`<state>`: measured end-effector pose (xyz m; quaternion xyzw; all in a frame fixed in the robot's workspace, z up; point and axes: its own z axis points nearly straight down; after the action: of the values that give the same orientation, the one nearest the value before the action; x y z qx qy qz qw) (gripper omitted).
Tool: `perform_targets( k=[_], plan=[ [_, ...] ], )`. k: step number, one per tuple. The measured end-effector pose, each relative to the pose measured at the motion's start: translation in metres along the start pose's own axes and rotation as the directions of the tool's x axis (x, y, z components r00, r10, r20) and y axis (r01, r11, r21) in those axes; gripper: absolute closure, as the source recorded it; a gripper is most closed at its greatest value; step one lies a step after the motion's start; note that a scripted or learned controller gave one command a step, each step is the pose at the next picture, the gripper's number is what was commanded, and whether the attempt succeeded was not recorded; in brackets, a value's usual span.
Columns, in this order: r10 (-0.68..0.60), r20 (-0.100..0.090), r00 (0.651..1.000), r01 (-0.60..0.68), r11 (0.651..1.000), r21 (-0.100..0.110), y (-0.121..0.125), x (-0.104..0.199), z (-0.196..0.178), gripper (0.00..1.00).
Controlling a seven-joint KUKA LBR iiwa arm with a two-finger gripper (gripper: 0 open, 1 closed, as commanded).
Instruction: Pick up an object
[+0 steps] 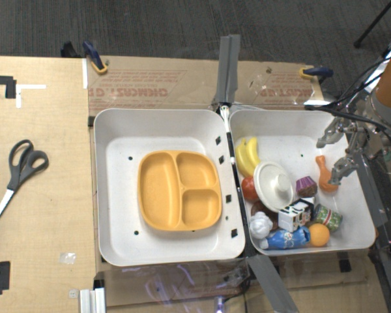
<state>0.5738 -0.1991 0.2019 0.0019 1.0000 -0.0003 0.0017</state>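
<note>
My gripper (344,150) hovering over the right bin's (274,124) right side, fingers spread and clasping nothing, an orange toy (324,175) lying just beside my near fingertip, divided yellow plate (180,190) sitting in left bin (114,194).

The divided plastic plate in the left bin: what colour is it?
Yellow-orange, in the camera view.
</note>
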Motion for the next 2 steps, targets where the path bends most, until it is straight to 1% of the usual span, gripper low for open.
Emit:
perform_targets(
  k=[1, 2],
  plan=[
    [-0.080, 0.000, 0.997, 0.080, 0.997, 0.000, -0.010, -0.027, 0.097, 0.00],
    [-0.065, 0.005, 0.998, 0.065, 0.998, 0.002, -0.023, 0.027, 0.107, 0.00]
  ],
)
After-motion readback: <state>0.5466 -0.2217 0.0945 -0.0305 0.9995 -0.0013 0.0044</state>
